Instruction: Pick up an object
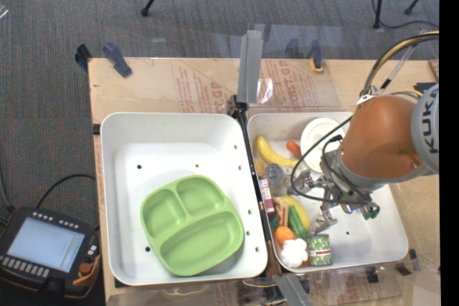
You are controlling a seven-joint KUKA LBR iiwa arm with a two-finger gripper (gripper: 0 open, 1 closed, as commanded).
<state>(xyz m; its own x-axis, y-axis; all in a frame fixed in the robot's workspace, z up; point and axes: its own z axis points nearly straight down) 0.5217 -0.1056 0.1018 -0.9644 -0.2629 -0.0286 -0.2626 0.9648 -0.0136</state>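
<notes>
"KUK" lettering on arm (pixel 423 132)

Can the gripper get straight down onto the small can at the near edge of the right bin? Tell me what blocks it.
Probably yes. The gripper hangs just above the can, which stands upright with its top uncovered. The white ball-like item crowds its left side, so one finger may bump it.

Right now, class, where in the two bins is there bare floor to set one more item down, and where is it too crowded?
Free: left bin floor above the green plate; right bin's corner right of the can. Crowded: its left side, with banana, orange and hand.
</notes>
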